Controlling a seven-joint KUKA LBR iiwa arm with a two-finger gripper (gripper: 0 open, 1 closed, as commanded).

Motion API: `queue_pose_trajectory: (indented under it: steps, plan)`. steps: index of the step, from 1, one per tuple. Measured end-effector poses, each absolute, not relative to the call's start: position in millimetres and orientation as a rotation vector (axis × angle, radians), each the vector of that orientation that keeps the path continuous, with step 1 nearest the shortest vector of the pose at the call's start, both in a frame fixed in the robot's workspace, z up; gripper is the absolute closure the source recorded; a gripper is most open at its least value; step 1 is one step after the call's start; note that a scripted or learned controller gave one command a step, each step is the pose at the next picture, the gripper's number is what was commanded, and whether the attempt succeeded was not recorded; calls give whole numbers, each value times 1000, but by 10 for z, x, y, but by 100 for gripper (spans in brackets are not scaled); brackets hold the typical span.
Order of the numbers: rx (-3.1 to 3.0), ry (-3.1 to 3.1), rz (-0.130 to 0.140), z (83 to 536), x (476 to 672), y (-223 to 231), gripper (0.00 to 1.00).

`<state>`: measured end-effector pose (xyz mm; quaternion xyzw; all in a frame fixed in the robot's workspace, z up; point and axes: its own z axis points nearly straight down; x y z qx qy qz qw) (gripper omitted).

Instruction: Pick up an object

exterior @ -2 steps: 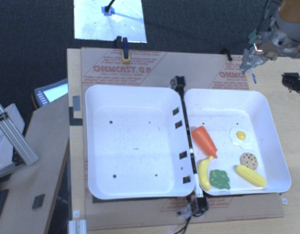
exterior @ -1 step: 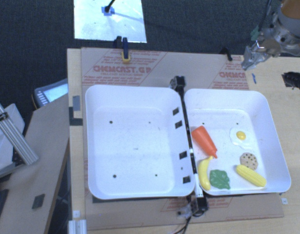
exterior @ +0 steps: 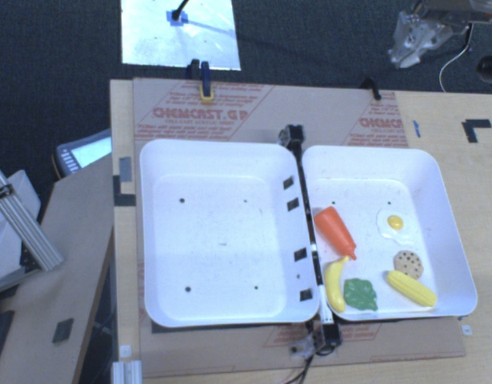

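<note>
Two shallow white bins side by side on a printed sheet (exterior: 230, 106) marked CHEMCAST GP, atop a pale wooden bench (exterior: 78, 238). Left bin (exterior: 222, 214) bare apart from a few dark specks on its floor. Right bin (exterior: 366, 184) with six toy foods, all gathered in its near half.

Closest to the divider: an orange carrot (exterior: 335, 229), lying at a slant, thick end toward the far left, narrow end toward the near right. Just below it, a yellow banana (exterior: 335, 285), roughly upright in the view, its top end touching or nearly touching the carrot's narrow end. Right beside the banana's lower half, touching it, a green leafy piece (exterior: 360, 294), perhaps lettuce. Further right, a fried egg (exterior: 394, 224) flat on the bin floor, white with a yellow yolk, apart from the carrot. Nearer the camera than the egg, a round brown cookie (exterior: 407, 263) with dark chips. Just below the cookie, a yellow corn cob (exterior: 411, 289), slanted, close to the near rim.

Gripper (exterior: 411, 42) high at the far right, over dark floor beyond the bench, well apart from both bins and from every toy. Blurred and pale there; spread or closed, impossible to tell. Nothing visibly held.

Along the seam between the bins, a row of small black clips (exterior: 298, 206). At the sheet's far edge, a yellow and blue clamp (exterior: 204, 82). Beyond it, a shiny square plate (exterior: 180, 22) on the floor.
</note>
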<state>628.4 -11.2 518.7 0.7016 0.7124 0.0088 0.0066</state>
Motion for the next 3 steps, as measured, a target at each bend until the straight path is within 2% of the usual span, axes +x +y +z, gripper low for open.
queue_pose_trajectory:
  steps: [1,3]
  plan:
    - [2211,2238,-2,4446,6120,713,100]
    - [2206,2230,11,4709,6142,665,100]
